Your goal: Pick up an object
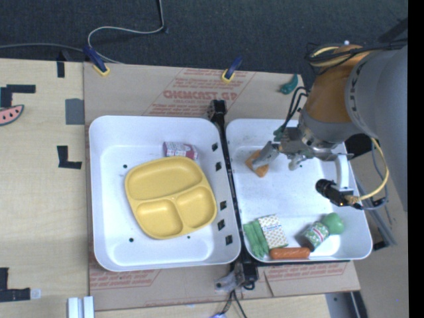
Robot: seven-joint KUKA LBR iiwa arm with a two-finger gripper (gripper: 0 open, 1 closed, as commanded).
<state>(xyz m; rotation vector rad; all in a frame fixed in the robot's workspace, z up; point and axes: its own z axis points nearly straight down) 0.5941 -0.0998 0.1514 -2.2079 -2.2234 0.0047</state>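
camera view: i've got the gripper [281,152] low in the right bin [299,192], near its far edge toward the divider. the fingers are spread apart, with the left fingertip [264,156] right by a small orange-brown object [257,163]. the object isn't between the fingers as far as i can see, so i count nothing as gripped. i judge the pick as not yet done: the close and the lift are left. other candidates sit along the right bin's near edge: green packet [256,238], patterned box [272,230], red sausage-like piece [289,252], green bottle [322,230]. the left bin [110,197] holds a yellow divided tray [171,196] and a small can [180,150] behind it.
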